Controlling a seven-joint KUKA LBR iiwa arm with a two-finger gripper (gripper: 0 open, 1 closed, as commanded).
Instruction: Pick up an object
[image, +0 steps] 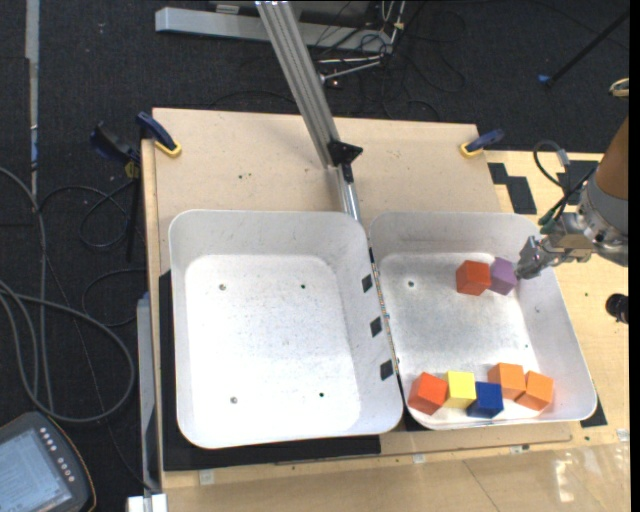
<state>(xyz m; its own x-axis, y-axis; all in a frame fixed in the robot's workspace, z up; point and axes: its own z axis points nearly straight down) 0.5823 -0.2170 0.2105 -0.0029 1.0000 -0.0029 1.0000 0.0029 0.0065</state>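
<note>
Purple block, a small matte cube with crisp edges, lies in the right-hand bin directly against the tip of the tool, on the side away from the arm. An orange-red cube touches the purple block's far face, so the two sit in a row leading off from the tool. Whether the tool stands apart or together cannot be told: its tip is small, grey and blurred, and nothing is seen between its fingers.

Well apart from the tool, along the bin's near rim, five more cubes cluster: orange-red, yellow, blue and two orange, touching or nearly so.

Both bins are shallow white trays with rounded corners and faintly speckled floors; the left bin lies beyond the right one from the tool. They rest on a pale wooden table. The arm is cut off at the frame edge.
</note>
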